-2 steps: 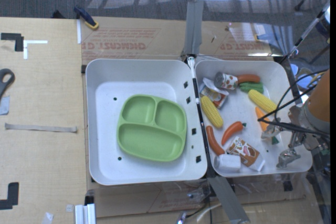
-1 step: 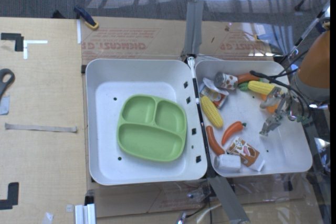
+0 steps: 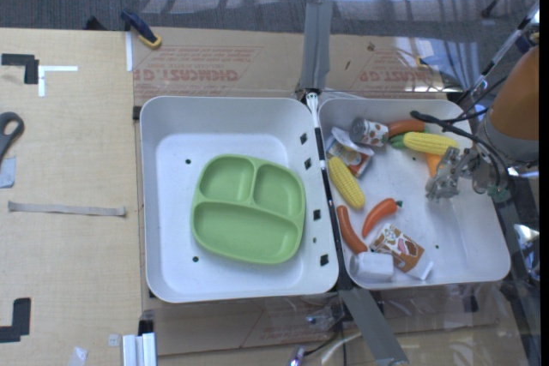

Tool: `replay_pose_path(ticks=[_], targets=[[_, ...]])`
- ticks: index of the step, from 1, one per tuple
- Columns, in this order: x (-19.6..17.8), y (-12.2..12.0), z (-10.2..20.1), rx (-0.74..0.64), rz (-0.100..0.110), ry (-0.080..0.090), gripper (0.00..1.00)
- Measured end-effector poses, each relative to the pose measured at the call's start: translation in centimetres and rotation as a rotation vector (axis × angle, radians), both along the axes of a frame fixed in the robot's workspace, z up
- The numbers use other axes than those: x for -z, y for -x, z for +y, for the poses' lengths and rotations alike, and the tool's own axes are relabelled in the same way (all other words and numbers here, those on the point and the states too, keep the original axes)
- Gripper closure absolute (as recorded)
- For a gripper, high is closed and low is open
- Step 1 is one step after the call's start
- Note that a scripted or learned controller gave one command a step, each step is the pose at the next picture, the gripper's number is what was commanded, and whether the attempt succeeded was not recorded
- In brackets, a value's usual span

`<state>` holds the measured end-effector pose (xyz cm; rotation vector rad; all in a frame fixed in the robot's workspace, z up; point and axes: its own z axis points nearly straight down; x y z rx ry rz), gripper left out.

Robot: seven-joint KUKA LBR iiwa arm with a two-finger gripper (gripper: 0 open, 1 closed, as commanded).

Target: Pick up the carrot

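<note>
The gripper (image 3: 443,181) is hanging over the right bin (image 3: 480,257), near its right side; I cannot tell its state. The carrot (image 3: 378,216) is lying in that bin's middle, apart from the gripper, between a corn cob (image 3: 346,182) and a small carton (image 3: 401,246). A green plate (image 3: 250,210) is sitting in the left bin (image 3: 163,184).

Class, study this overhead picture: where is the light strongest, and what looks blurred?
In the camera view, bright striped light falls on the floor beyond the bench; the gripper looks soft and blurred above the right bin; the green plate is evenly lit and sharp.
</note>
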<state>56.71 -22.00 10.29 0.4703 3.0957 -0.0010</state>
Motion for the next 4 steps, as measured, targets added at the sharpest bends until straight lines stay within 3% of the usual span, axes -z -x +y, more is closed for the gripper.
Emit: replay_pose_path(ticks=[1,2,3,4], targets=[[0.0,0.0,0.0,0.000,0.000,0.000,0.00],[-1.0,-0.2,0.0,-0.002,-0.005,0.002,1.00],[-1.0,-0.2,0.1,-0.002,-0.005,0.001,0.00],[1.0,-2.1,-0.1,-0.145,0.005,0.000,0.00]])
